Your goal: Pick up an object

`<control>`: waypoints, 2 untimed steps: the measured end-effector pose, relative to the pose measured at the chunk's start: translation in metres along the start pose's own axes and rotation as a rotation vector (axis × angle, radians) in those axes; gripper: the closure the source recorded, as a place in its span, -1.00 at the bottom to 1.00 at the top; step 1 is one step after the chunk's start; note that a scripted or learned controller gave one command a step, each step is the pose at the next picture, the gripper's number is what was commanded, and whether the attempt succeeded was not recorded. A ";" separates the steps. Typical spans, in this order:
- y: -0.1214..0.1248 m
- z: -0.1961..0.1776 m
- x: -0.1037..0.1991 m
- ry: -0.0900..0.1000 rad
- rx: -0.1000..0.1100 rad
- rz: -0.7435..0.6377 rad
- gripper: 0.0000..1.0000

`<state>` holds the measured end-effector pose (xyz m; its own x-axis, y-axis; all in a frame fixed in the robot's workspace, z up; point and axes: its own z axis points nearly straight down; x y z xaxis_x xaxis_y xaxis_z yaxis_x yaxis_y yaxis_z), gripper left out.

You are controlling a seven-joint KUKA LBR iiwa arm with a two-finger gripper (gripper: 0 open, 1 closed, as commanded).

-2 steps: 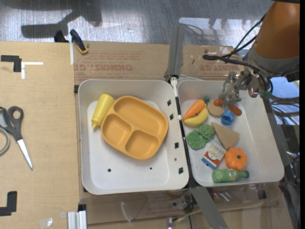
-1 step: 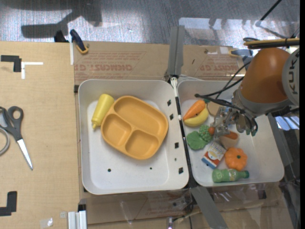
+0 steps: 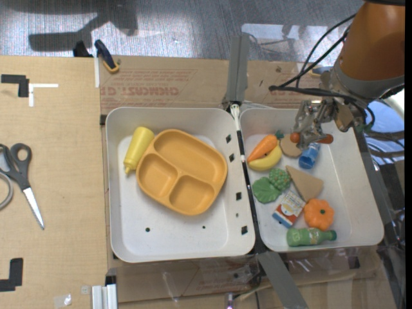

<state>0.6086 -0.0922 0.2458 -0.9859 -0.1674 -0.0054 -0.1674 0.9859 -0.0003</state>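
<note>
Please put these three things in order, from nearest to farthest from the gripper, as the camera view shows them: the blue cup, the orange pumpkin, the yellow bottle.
1. The blue cup, just below the gripper in the right bin.
2. The orange pumpkin, lower in the same bin.
3. The yellow bottle, in the left bin, beside the yellow tray.

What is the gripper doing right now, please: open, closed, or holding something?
Gripper: over the back of the right bin, just above the small blue cup; whether it is open, closed or holding anything cannot be told.
</note>
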 end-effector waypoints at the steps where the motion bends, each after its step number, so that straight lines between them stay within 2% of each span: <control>1: 0.009 0.026 0.073 0.005 0.000 0.320 1.00; 2: -0.006 -0.035 0.029 0.001 0.001 0.423 1.00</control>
<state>0.5808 -0.1029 0.2811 -0.9678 0.2517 -0.0039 0.2517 0.9678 0.0002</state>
